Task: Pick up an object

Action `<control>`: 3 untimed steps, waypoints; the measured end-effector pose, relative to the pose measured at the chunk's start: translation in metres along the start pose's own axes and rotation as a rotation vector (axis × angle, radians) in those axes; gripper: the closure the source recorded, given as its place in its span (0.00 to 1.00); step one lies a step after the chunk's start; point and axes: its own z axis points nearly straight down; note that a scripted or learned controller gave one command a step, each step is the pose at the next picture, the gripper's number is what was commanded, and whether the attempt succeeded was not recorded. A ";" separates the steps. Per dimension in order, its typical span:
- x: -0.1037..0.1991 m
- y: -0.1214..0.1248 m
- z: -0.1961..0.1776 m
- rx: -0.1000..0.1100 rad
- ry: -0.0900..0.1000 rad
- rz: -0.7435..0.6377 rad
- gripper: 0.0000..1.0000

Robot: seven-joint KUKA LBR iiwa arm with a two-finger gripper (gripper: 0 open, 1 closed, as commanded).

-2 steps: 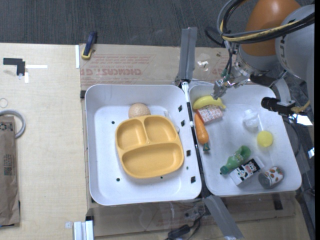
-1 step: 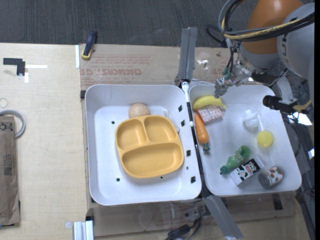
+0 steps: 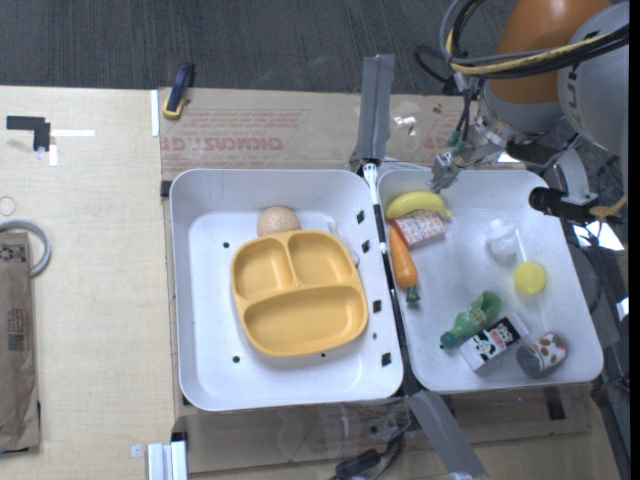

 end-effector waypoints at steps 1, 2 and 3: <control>-0.001 0.000 -0.007 0.001 -0.001 0.000 1.00; 0.003 0.000 -0.003 -0.001 0.002 -0.039 1.00; 0.013 0.004 0.002 -0.002 0.002 -0.089 1.00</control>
